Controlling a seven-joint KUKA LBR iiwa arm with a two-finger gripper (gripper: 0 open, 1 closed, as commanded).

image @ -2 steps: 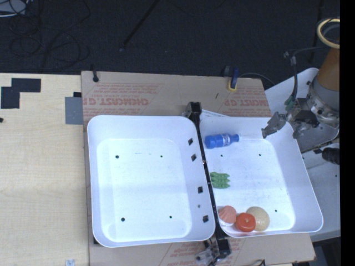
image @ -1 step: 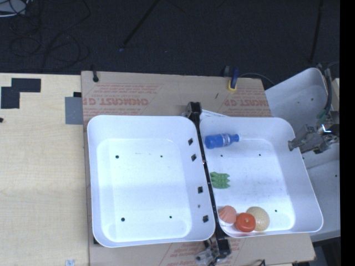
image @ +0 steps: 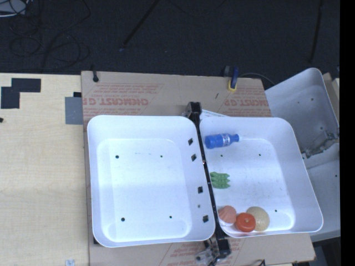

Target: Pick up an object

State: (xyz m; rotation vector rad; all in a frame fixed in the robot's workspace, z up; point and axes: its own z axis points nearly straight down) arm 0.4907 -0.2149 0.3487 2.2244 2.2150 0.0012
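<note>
Pale wooden table [image: 39, 176] and cardboard [image: 144, 96] lie under the left bin [image: 138, 187] and right bin [image: 288, 165], with dark floor [image: 166, 26] behind. Blue bottle [image: 221, 141] lies sideways in the right bin, cap pointing right.

i'm seeing both white bins [image: 141, 127] looking like smooth, slightly glossy plastic. under them, brown cardboard [image: 166, 96] is showing matt, printed red. the bench [image: 39, 165] is reading as pale matt wood. the blue bottle [image: 221, 141] is looking like shiny plastic.

The right bin [image: 288, 148] holds a bottle [image: 221, 141] at its far-left, 3 round items [image: 244, 219] near-left, a pod [image: 219, 180] between.
</note>
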